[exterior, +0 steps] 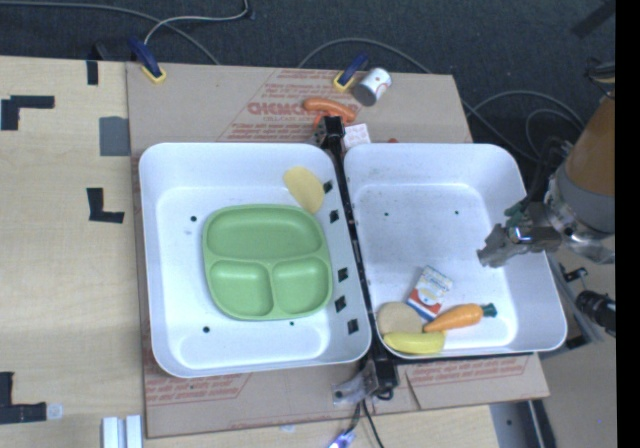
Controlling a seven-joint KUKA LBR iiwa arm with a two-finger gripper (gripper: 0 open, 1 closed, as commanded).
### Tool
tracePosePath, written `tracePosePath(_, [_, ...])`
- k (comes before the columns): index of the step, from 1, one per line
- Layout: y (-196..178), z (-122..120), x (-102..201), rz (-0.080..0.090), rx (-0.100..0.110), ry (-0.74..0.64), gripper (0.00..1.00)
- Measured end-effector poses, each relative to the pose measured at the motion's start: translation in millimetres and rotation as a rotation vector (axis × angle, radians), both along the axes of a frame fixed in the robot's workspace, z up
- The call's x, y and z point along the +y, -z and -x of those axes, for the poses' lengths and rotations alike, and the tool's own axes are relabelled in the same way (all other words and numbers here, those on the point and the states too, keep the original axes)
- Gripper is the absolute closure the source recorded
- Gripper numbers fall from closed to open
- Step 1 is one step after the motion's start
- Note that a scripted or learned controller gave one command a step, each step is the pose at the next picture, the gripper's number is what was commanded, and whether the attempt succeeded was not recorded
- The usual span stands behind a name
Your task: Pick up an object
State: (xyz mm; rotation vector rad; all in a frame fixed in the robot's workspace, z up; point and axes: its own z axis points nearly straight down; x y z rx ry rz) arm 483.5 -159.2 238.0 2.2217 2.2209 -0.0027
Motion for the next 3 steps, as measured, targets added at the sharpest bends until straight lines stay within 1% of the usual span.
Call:
tracePosePath(1, [20, -21, -22, 0.0, 0.0, 0.0, 1.0])
tracePosePath(2, [-11, 0, -22, -0.001, -0.001, 0.0, 1.0])
tracePosePath(3, [-14, 0, -26, -0.001, -0.001, -0.002, 1.0])
